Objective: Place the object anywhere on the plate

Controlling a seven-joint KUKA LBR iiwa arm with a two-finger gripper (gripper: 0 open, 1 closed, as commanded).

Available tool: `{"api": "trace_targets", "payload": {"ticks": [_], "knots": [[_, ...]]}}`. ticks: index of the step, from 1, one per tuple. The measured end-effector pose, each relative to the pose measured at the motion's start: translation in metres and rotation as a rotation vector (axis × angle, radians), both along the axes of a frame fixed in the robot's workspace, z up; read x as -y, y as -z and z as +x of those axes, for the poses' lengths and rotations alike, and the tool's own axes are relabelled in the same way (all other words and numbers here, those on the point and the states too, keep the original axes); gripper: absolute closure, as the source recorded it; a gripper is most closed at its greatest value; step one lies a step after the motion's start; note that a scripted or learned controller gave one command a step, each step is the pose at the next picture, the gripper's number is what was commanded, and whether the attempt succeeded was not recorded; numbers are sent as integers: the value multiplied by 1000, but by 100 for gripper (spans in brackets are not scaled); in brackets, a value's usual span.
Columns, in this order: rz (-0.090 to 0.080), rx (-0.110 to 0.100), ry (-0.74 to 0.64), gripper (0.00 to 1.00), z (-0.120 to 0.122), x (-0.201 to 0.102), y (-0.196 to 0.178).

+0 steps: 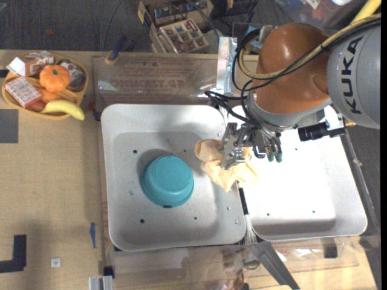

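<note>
Cloth (227, 173) under claw (237, 153), beside plate (168, 180)

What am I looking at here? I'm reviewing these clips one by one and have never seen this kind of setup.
One camera looks down at a slant on a bench with two shallow white bins. The grey and orange machine entering from the right is a robot arm; its two-finger gripper hangs over the edge between the bins. Under it lies a crumpled tan, cloth-like object on the left bin's right side; whether the gripper grasps it I cannot tell. A teal plate, which looks more like an upturned bowl, sits in the left bin. The right bin lies beneath the arm. A basket of toy food stands far left.
</note>
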State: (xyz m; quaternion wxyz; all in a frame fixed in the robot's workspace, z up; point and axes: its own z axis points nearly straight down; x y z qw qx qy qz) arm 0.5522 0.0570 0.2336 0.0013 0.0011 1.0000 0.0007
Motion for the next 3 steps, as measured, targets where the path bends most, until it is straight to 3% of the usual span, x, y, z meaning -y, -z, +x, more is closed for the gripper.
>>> {"api": "trace_targets", "payload": {"ticks": [2,3], "knots": [[0,-2,-4,100,-35,-102,4],[0,-1,-4,0,-34,-102,3]]}}
